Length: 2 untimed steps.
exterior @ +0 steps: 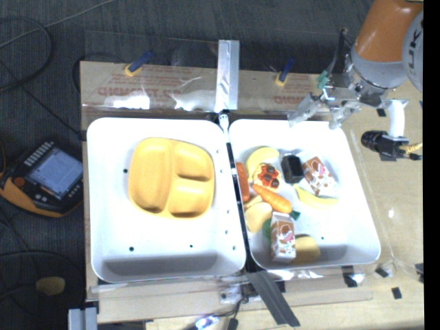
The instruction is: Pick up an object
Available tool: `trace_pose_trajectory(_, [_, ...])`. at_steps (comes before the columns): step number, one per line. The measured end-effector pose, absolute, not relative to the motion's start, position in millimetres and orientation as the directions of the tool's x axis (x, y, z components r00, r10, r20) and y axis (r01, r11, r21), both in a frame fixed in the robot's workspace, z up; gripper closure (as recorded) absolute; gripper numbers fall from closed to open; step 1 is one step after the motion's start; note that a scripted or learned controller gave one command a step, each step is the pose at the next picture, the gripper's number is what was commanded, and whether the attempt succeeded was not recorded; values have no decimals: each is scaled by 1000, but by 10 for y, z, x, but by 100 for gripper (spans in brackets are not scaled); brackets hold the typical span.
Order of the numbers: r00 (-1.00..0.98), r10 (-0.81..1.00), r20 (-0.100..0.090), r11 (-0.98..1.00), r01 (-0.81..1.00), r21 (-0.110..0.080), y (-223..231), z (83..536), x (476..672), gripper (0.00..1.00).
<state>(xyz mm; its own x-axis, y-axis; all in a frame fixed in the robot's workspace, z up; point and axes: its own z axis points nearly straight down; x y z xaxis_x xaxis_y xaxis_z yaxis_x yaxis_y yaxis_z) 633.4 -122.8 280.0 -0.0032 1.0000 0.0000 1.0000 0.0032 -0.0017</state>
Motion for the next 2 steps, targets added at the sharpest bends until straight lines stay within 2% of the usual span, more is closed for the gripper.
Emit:
trace_pose_trajectory(1, [-63, 998, -1, 63, 998, 2, -1009, 1266, 6195, 0])
trace_pose_trajectory(2, [-37, 999, -16, 37, 998, 53, -1007, 1064, 5986, 0])
